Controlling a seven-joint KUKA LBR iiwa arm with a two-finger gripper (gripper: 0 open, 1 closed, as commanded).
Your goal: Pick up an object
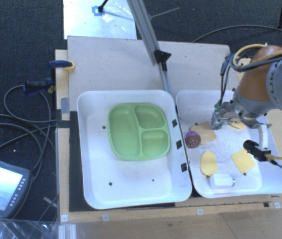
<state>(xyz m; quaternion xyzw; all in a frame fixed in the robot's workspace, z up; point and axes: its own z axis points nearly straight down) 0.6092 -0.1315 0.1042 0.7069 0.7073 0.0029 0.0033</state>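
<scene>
My gripper [219,119] hangs low over the far part of the right bin [275,183], under the orange-banded wrist. Just in front of it and to the left lies a pale tan slice [206,133], with a purple ball [192,139] resting against that slice's left edge. A small yellow piece [237,125] peeks out beside the gripper on the right. Nearer the front of the same bin are a yellow oval piece [209,163], a yellow square slice [242,161] and a white block [222,180]. Nothing shows in the gripper's grasp.
The left bin [96,183] holds a green divided plate [139,131]. A grey pole [145,26] slants down to the bins' far edge. A black connector with a yellow cable [254,149] hangs over the right bin beside the square slice.
</scene>
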